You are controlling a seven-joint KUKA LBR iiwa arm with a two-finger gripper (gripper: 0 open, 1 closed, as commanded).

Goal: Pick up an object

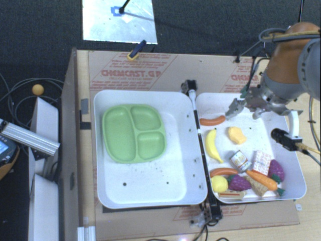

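My gripper (247, 109) hangs over the back of the right bin (300, 181), open, with nothing between its fingers. Just left of and below it lies an orange-red sausage (212, 120). A yellow-orange lump (235, 134) sits a little in front of the gripper. Beside that lies a banana (213, 145). Nearer the front are a small can (239, 159), a pale wafer block (261, 160), a carrot (261, 177), a lemon (219, 184), purple grapes (239, 183) and a second sausage (223, 172).
The left bin (115, 190) holds a green divided plate (134, 132). A black part (283, 138) on the arm sticks out over the right bin's right side. More purple fruit (276, 170) lies by the right wall. A rail (199, 144) divides the bins.
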